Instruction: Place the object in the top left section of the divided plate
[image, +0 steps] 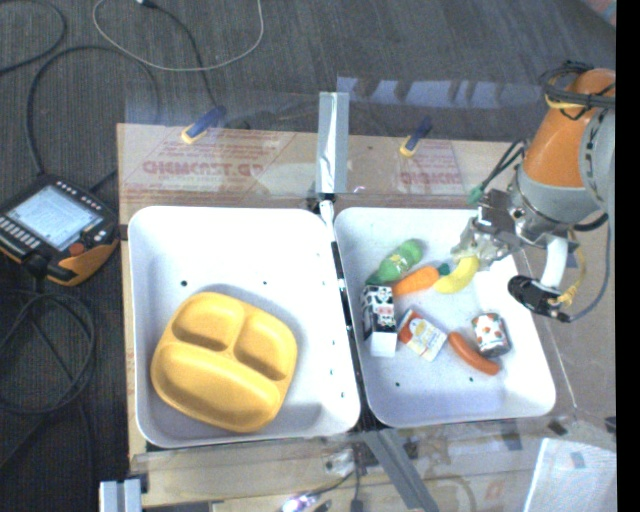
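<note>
White bin (520, 395): banana (458, 274) beneath hand (480, 243).

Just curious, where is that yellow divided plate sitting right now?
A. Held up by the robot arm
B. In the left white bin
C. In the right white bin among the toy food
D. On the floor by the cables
B: the yellow divided plate lies by itself inside the left bin, while the toy food, such as the carrot and banana, sits in the right bin.
</note>
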